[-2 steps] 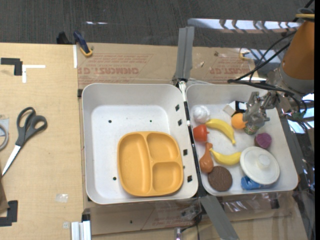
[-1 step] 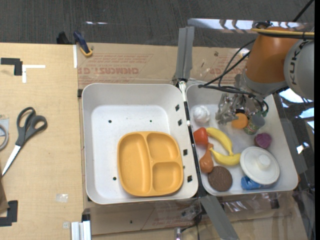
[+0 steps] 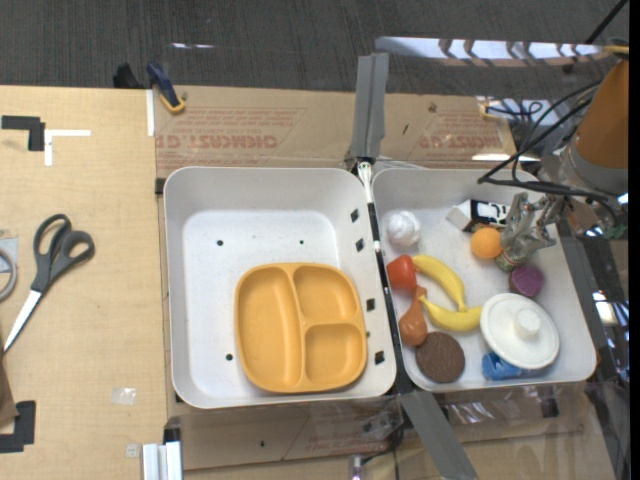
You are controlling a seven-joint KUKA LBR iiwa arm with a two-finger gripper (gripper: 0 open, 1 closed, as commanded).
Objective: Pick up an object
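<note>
The grey arm [image 3: 600,158] reaches in from three o'clock, its gripper [image 3: 524,238] hanging upright over the right bin [image 3: 575,368] between an orange ball [image 3: 486,243] at nine o'clock and a purple plum [image 3: 526,280] at six o'clock, though whether the pincer grips anything cannot be told.

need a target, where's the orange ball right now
The orange ball sits in the right bin, near its back, just left of the gripper.
</note>
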